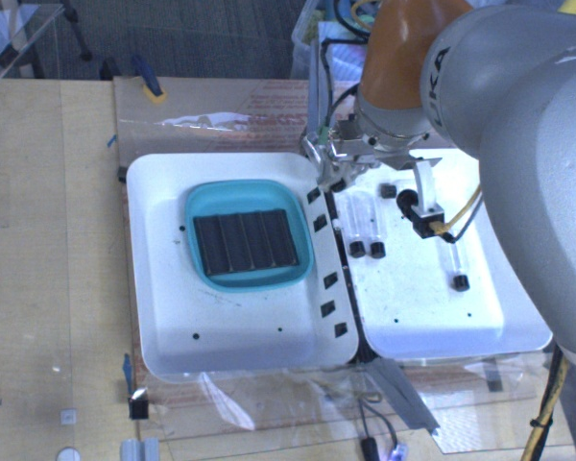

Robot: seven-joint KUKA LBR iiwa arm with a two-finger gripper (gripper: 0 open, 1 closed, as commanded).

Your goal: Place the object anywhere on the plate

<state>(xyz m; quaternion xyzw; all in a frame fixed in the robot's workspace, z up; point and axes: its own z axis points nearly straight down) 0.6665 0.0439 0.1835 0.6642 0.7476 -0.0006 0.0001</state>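
Note:
A teal, rounded-square plate (200, 203) lies in the left white bin (163, 315). A dark grey ribbed rectangular object (245, 241) rests flat on the plate, near its middle. My gripper (328, 168) hangs below the orange band (403, 41), over the divider between the two bins near their far edge. It is to the right of the plate and apart from the ribbed object. The big grey arm covers the upper right of the view.
The right bin (432, 315) holds two clear tubes with black caps (364, 230), another capped tube (457, 269) and a small black piece (388, 191). Black tabs (326, 281) line the divider. Cables (370, 430) and plastic film lie in front of the bins.

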